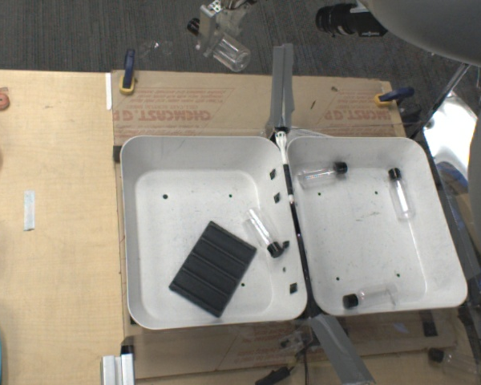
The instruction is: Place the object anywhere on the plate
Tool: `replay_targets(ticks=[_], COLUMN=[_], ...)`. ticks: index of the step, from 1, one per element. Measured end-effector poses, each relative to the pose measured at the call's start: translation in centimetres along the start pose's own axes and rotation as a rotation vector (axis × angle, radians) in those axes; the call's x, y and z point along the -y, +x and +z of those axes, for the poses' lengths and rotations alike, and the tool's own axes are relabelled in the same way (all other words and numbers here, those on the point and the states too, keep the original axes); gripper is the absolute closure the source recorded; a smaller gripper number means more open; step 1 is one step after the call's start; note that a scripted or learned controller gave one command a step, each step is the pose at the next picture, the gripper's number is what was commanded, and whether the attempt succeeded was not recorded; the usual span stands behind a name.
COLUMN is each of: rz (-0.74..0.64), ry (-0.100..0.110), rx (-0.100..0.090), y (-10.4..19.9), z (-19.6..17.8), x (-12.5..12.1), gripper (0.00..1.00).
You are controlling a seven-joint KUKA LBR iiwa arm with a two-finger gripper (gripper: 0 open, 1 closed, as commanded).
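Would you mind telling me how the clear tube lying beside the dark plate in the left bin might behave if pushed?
The tube looks round and smooth, so it would probably roll sideways. Its clear wall suggests it may be slippery and light. The black cap may make it pivot.

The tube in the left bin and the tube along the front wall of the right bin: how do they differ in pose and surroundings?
The left-bin tube lies diagonally, black cap toward the front right, close beside the dark ribbed plate. The front-wall tube lies almost level with the rim of the right bin, cap at its left end, with no plate near it. Both are clear tubes with black caps, lying flat.
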State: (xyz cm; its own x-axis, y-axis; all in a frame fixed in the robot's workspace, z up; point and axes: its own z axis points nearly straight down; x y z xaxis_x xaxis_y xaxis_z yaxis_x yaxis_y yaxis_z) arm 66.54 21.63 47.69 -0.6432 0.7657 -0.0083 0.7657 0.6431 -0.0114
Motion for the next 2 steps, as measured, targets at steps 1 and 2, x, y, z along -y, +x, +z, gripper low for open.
replay_targets(ticks=[1,2], rz=[0.0,0.0], ry=[0.003,0.005], rx=[0.001,0.002], y=[-0.09,-0.18], z=[-0.69,-1.37], x=[-0.07,-0.15], gripper=[1.0,1.0])
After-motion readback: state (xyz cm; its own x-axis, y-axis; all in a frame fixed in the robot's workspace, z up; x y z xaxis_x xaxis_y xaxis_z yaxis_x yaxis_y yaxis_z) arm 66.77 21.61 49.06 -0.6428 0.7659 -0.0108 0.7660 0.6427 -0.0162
